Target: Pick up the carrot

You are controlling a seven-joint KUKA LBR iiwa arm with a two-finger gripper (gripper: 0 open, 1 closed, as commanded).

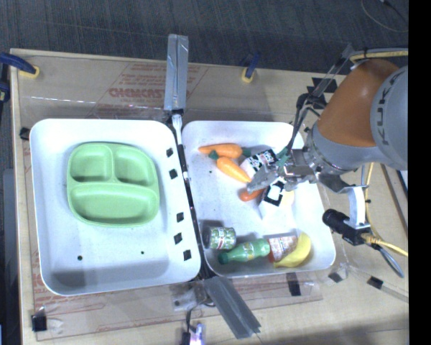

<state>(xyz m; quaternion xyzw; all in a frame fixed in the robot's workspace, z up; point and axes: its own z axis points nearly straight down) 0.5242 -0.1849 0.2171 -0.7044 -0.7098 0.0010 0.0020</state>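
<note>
The gripper (267,180) hangs over the middle of the right white bin (312,225), its jaws closed on a small orange carrot (252,190). Two more orange carrots (226,159) lie near the bin's far left corner

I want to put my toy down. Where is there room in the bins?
Left bin: bare floor below and around the green tray. Right bin: a small bare patch in the middle, between the carrots and the bottle. Crowded along its top, by the hand, and along its bottom edge.
</note>
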